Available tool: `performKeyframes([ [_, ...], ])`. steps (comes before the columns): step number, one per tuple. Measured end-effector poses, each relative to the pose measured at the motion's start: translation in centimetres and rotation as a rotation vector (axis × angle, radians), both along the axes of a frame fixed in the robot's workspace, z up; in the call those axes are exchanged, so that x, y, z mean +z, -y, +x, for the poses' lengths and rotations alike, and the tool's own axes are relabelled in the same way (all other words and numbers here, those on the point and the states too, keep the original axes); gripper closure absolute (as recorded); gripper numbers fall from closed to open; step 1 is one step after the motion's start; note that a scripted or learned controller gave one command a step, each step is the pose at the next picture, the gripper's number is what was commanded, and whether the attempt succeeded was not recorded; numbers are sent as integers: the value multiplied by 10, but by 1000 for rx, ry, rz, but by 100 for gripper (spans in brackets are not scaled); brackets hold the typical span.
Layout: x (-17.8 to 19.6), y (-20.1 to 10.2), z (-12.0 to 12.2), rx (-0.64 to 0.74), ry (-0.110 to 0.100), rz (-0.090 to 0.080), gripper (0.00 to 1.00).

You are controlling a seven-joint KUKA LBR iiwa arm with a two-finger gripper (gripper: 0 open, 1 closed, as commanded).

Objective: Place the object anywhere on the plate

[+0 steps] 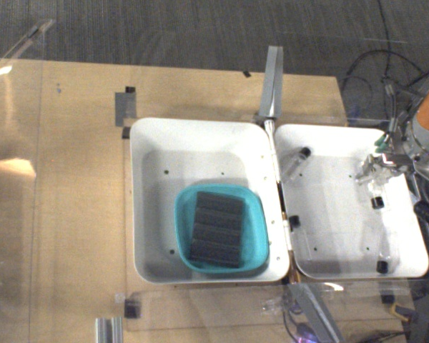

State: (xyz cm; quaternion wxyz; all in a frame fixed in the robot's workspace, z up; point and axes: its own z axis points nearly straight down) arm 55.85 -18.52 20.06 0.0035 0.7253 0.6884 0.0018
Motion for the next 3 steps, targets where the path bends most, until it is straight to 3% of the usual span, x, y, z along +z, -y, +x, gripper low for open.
performKeyframes([
  [2,-10,-147,-14,109,-1,2,100],
  [3,16,-198,-19,245,0,1,100],
])
